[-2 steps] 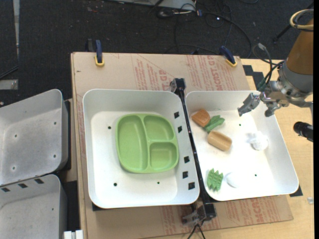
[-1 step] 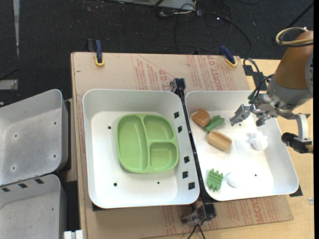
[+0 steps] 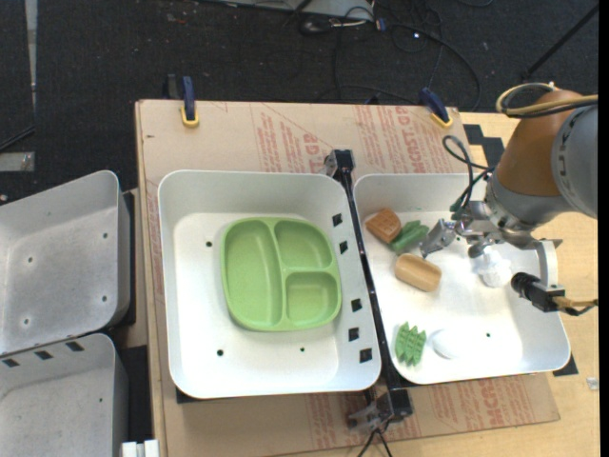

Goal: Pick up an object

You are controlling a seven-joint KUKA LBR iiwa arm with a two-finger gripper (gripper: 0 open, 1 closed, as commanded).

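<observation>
In the right bin (image 3: 533, 350) lie a brown block (image 3: 383, 225), a dark green piece (image 3: 411, 235), a tan cylinder (image 3: 418, 272), a green spiky object (image 3: 411, 342), a white round object (image 3: 444, 344) and a small white object (image 3: 492, 269). My gripper (image 3: 457, 246) hangs over the middle of this bin, just right of the dark green piece and above the tan cylinder. It is open, with bare bin floor between its fingers. The small white object sits just right of it, partly under the wrist.
The left bin (image 3: 190, 350) holds a light green divided plate (image 3: 282, 274). A black divider (image 3: 360, 274) runs between the bins. The grey and orange arm (image 3: 538, 165) covers the right bin's far right corner. Grey trays (image 3: 57, 246) lie off the bench at left.
</observation>
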